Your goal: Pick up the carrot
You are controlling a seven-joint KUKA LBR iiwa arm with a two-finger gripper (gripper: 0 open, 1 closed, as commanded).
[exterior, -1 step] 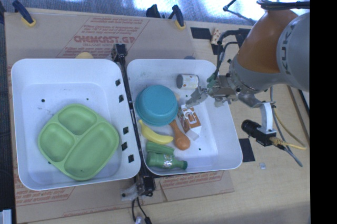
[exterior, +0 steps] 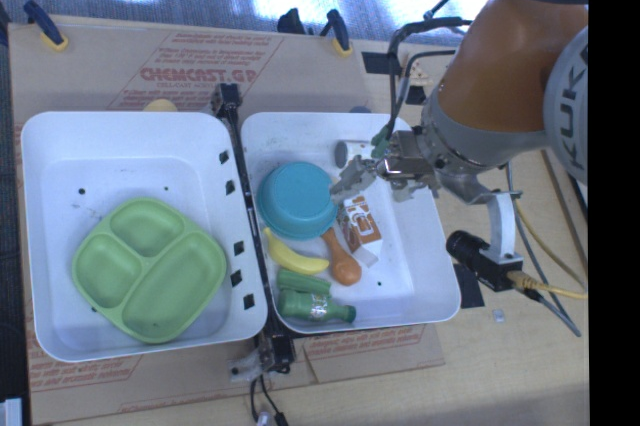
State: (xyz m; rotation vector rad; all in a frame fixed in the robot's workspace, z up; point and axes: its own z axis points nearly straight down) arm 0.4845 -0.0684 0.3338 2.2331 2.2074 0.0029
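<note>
The carrot (exterior: 343,261) is a short orange piece lying in the right bin (exterior: 420,299), between the blue bowl and a snack packet, with its thick end toward the front. My gripper (exterior: 356,177) hangs over the right bin's back half, above the packet and just right of the bowl. It sits behind the carrot and apart from it, and nothing shows in its grasp.
The right bin also holds a blue bowl (exterior: 297,199), a banana (exterior: 292,257), a green bottle (exterior: 312,304) and an orange-and-white packet (exterior: 362,223), all crowded near the carrot. In the left bin (exterior: 60,154) lies a green divided plate (exterior: 150,269).
</note>
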